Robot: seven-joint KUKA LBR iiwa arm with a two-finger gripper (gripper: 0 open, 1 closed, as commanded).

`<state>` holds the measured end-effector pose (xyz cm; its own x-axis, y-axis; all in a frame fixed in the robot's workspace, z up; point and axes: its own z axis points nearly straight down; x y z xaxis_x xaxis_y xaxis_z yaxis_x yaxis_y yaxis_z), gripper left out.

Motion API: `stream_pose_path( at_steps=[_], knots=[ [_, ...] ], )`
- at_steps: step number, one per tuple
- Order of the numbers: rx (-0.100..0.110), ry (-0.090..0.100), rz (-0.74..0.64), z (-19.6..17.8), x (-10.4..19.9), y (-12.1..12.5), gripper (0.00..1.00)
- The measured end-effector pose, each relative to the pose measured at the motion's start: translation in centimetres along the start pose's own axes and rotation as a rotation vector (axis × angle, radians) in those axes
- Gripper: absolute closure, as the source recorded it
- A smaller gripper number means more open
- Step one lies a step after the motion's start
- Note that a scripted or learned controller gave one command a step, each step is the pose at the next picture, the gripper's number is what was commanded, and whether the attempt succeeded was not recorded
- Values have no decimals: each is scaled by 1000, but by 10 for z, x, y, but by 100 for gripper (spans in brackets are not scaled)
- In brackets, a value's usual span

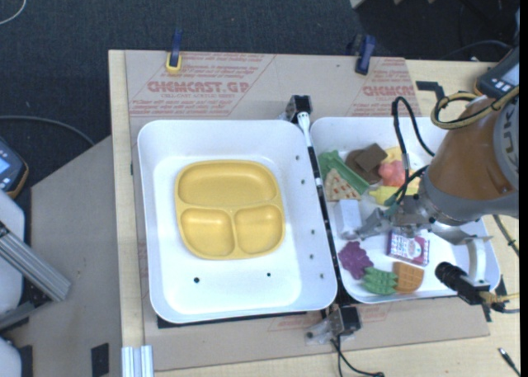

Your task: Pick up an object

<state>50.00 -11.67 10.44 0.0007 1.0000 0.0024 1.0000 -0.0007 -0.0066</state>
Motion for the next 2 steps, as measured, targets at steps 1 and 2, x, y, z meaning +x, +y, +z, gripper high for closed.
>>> stream_pose_path(
  at_steps=[1, 2],
  knots=[
    [-11, -6, 1, 17, -2, 2, 0],
    [-23, -12, 3, 4, -4, 4, 100]
  ],
)
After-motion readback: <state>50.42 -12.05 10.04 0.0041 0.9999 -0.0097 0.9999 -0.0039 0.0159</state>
